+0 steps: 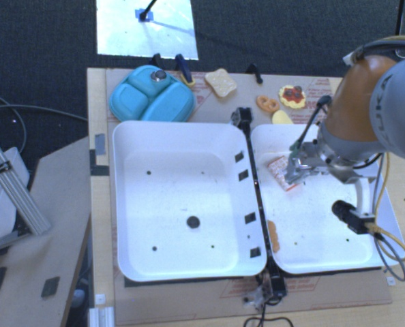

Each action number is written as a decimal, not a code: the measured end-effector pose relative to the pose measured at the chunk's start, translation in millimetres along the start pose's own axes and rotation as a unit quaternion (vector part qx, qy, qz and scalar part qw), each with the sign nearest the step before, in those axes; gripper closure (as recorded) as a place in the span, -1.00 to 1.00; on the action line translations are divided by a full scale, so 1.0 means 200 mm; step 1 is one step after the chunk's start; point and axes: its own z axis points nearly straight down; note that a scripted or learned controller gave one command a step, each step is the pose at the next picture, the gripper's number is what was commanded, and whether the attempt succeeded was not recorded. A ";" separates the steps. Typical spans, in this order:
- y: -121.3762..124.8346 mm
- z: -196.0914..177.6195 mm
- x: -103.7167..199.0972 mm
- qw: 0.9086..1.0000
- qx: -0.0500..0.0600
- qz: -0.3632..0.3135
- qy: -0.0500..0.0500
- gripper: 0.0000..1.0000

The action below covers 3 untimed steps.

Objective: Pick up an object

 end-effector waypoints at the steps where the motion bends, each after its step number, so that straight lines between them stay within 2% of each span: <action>1: 0.35 0.00 0.19 1.000 -0.001 -0.002 0.001 1.00; 2: 0.40 0.00 0.53 1.000 0.001 -0.002 0.002 1.00; 3: 0.40 0.00 0.50 1.000 0.002 0.000 0.000 -1.00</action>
